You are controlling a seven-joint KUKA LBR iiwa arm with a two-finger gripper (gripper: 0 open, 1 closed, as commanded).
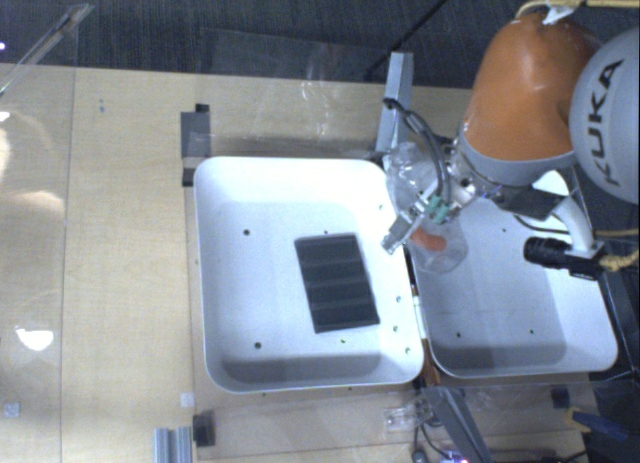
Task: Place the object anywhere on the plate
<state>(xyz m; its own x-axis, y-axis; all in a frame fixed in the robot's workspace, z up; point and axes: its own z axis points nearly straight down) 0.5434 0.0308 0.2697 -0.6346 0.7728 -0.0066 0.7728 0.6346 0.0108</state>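
A dark ridged rectangular plate [337,283] lies flat in the middle of the left white bin [230,251]. My gripper [415,221] hangs over the divide between the two bins, at the upper left corner of the right bin [520,321]. Just under it sits a small orange-red object [432,241], with a clear, glassy rounded shape [442,253] around it. Whether the gripper touches the object cannot be made out. The plate is down and to the left of the gripper, well apart from it.
The arm's orange band [525,81] and grey body fill the upper right. A black cable fitting [560,254] juts over the right bin. A grey post [395,101] stands behind the bins. Wooden bench [100,251] surrounds them.
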